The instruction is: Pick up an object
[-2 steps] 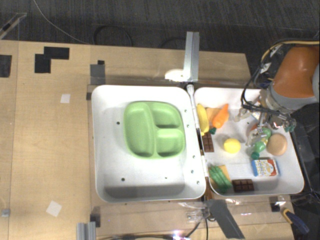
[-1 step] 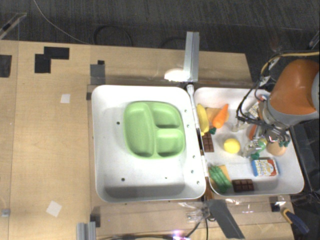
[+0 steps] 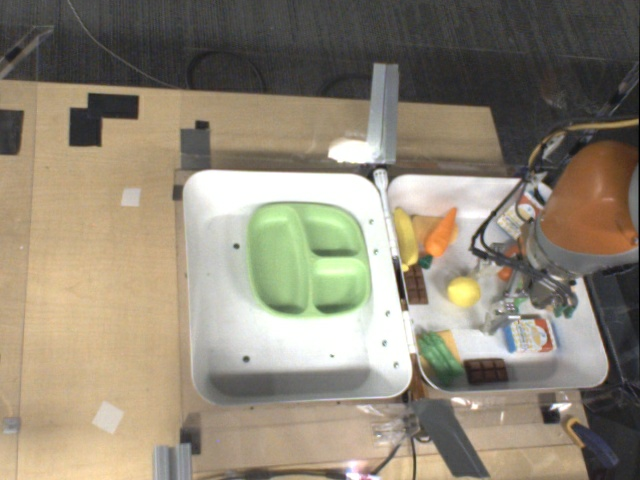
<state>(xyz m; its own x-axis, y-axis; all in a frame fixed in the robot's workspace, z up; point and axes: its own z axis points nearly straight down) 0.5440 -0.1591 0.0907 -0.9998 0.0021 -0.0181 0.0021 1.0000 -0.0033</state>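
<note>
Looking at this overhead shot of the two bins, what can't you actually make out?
- The hand in the camera view: its fingertips blur into cables and wrist hardware, so what it grips is unclear.
- The small carton: label print too small to read.
- The items under the orange band: partly covered by the arm.
- The green item at the right bin's near edge: too small to identify.

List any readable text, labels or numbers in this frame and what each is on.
No text is legible in this frame.
White-and-blue carton with red trim, right bin: has printing, too small and blurred to read.
Green tray, banana, carrot, lemon, chocolate bars: no markings visible.
</note>
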